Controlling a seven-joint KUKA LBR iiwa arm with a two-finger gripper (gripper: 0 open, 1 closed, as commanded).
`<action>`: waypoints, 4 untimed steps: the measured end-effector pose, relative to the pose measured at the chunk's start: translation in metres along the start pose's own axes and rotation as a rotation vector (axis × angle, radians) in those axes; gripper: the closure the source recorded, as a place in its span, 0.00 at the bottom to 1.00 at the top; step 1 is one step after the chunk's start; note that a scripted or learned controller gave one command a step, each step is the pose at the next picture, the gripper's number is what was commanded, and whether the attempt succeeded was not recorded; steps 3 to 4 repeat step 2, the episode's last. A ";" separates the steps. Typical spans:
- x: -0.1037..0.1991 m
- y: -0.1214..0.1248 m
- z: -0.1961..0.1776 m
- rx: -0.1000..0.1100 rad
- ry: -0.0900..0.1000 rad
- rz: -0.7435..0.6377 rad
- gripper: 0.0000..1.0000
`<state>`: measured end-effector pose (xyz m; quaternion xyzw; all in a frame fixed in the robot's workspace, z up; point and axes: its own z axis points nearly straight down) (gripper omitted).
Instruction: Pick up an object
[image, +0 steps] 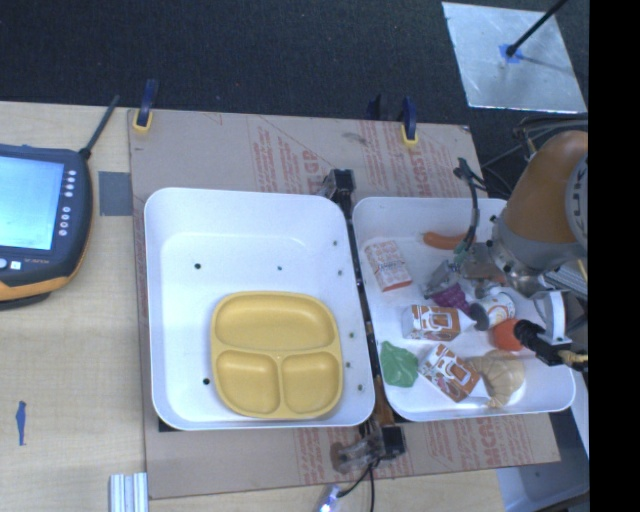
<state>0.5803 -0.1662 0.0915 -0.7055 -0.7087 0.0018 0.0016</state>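
robotics lab | clamped cardboard bench (300, 150) | teach pendant (40, 225) | robot arm (545, 200)

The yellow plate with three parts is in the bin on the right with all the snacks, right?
Not quite. The yellow plate does have three parts, but the camera view shows it in the left bin, all by itself. The snacks, like the green piece and the small packets, are in the right bin.

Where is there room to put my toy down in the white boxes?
In the left bin, the bare strip between its back wall and the yellow tray is roomy. The right bin is crowded with packets, toy food and the gripper; just its back left corner, behind the white packet, is bare.
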 end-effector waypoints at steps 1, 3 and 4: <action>-0.001 0.000 -0.010 0.002 -0.001 -0.004 1.00; 0.076 0.011 -0.101 -0.003 0.000 -0.001 1.00; 0.076 0.011 -0.101 -0.003 0.000 -0.001 1.00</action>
